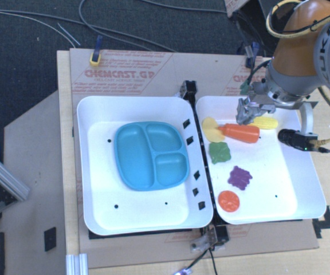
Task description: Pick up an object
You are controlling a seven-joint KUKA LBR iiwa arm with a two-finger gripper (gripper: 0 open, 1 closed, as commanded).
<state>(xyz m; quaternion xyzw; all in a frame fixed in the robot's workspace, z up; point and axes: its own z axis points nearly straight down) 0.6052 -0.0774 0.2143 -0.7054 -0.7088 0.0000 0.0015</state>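
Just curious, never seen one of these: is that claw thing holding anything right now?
Gripper: low over the carrot in the right bin; a grasp cannot be told.

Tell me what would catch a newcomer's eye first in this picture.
Probably the big blue plastic divided tray, lying alone in the left white bin. Next, the cluster of bright toy foods in the right white bin: an orange plastic carrot, a green piece, a purple piece and a round orange-red piece. The grey arm's claw hangs just above the carrot.

Open floor in right bin [302, 182] — toys [240, 133] crowded along its left side.
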